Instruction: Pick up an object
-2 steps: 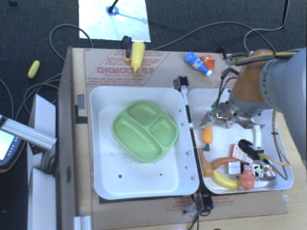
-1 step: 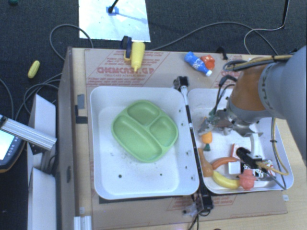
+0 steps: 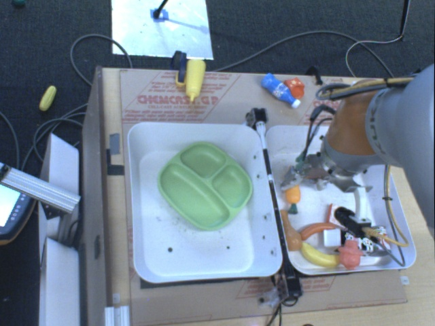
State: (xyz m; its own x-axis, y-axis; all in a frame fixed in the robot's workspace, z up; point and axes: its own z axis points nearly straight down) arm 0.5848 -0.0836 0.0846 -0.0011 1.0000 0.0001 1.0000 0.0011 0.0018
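nothing is lifted yet, as far as we can see. the claw (image 3: 299, 176) hangs low inside the right bin (image 3: 289, 138), close to the wall it shares with its neighbour, and no thing shows in its grip. whether it is spread or pressed together we cannot tell (the wrist covers it from above). we judge the task to be at the approach, with the closing and the lift both left to do.

the likeliest thing to be picked is the small orange piece (image 3: 292, 195), which lies on the bin floor just beside the claw, on its near side. we cannot say whether the two touch.

counting outward from the claw, further to its near side we find:
- one toy carrot (image 3: 291, 231) along the bin wall
- one red-orange curved piece (image 3: 315, 229)
- one small white block (image 3: 331, 237)
- one yellow banana (image 3: 319, 255)
- one pink lump (image 3: 350, 254)

the last four crowd together by the near wall. with the orange piece, that makes six loose things in this bin.

across the wall, to the view's left of the claw, the left bin (image 3: 156, 250) holds one green plate (image 3: 205, 185) with three compartments. beyond the claw, on the bench (image 3: 231, 90) outside the two bins, we count one yellow bottle (image 3: 194, 77) and one blue and white bottle (image 3: 279, 89), with one red-orange thing (image 3: 295, 86) touching it.
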